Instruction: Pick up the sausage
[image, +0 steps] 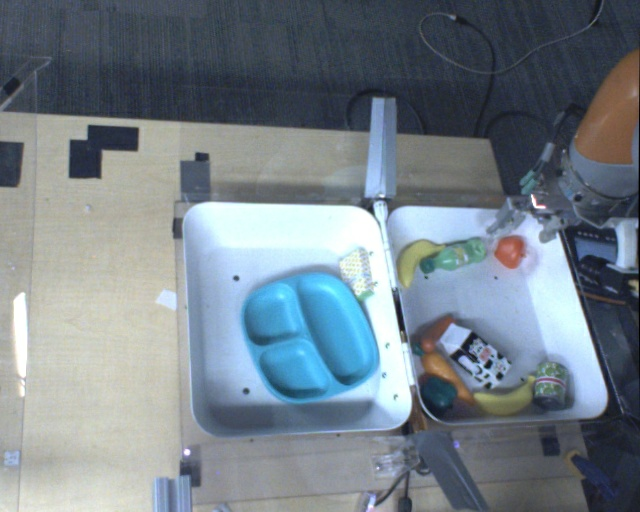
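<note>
The sausage (434, 329) is a short reddish-brown piece in the right bin (560, 310). It lies near the bin's left wall, partly tucked under a black-and-white carton (477, 358). My gripper (524, 224) hangs over the bin's far right corner, just above a red tomato (510, 251). Its fingers are spread open with nothing between them. It is well away from the sausage, up and to the right of it.
The right bin also holds a yellow banana (412, 258), a green bottle (455, 255), an orange carrot (437, 366), a dark teal ball (437, 396), a second banana (505, 398) and a small can (549, 384). In the left bin (215, 300) lie a blue divided plate (308, 335) and a small patterned packet (357, 270).
</note>
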